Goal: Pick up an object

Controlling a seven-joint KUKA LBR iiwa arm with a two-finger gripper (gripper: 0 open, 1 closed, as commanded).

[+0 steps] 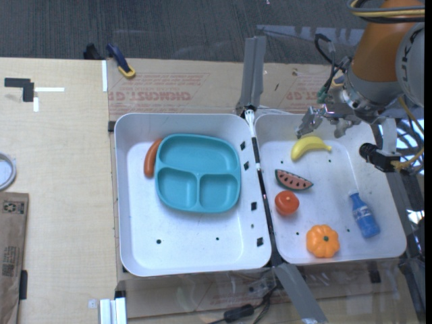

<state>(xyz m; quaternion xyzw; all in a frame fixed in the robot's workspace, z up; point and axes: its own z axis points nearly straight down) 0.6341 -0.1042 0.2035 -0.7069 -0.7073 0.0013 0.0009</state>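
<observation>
yellow is showing brightest in the right bin (385,248): a banana (310,146) is lying near the far edge, curved, with nothing gripping it. the gripper (316,121) is hanging just above and behind the banana, at the bin's far rim; its fingers are too small and dark to make out, so i cannot tell how they are standing. the grey arm (388,39) with its orange band is reaching in from the right.

in front of the banana a watermelon slice (293,179) is resting on the bin floor, and a tomato (287,202) is sitting just beside it, toward the near side. a small pumpkin (322,241) is lying near the front rim. a blue bottle (363,214) is lying on its side toward the right wall, well apart from the fruit.

in the left bin (135,248) a teal tray (198,173) with three compartments is sitting flat, and a sausage (150,158) is lying against its left edge, partly tucked beside it.
</observation>
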